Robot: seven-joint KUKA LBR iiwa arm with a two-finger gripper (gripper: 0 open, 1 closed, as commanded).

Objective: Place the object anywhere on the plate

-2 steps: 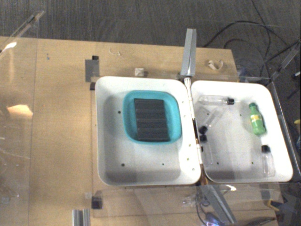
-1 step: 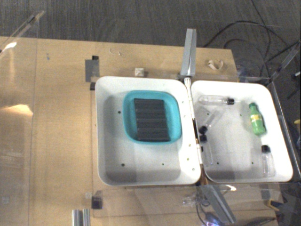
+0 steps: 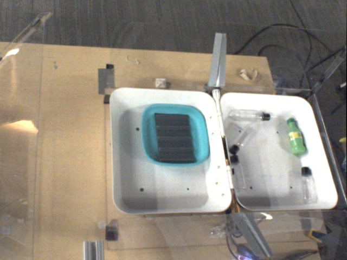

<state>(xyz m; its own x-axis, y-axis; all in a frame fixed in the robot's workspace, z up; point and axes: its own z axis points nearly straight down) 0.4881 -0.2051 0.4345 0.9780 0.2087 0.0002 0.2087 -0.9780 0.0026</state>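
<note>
Counting first: two white bins, side by side in the middle of the frame, left bin (image 3: 116, 161) and right bin (image 3: 271, 169). Both are shallow, smooth and glossy with rounded corners.

One plate (image 3: 202, 140) sits in the upper half of the left bin. It is teal, a rounded square with a raised rim, and looks like plastic.

One dark block (image 3: 174, 138) lies flat on the plate, inside the rim and roughly centred. I take this as the task's thing. It is a charcoal rectangle, matte, with ridges running across it in about four bands, its long side going up-down in the frame.

In the right bin I count one green bottle (image 3: 295, 137) at the right side, small, translucent, lying down. I also count at least three clear vials with black caps:
- one vial (image 3: 248, 115) lies along the top wall
- one slanted vial (image 3: 241, 136) is near the left wall
- one corner vial (image 3: 308, 186) is at the lower right

They are see-through, so my count is unsure.

One wooden bench (image 3: 59, 145) carries the bins, light tan and smooth. One grey metal post (image 3: 218, 61) stands at the top, between the bins.

Jaw state: I cannot tell.
</note>
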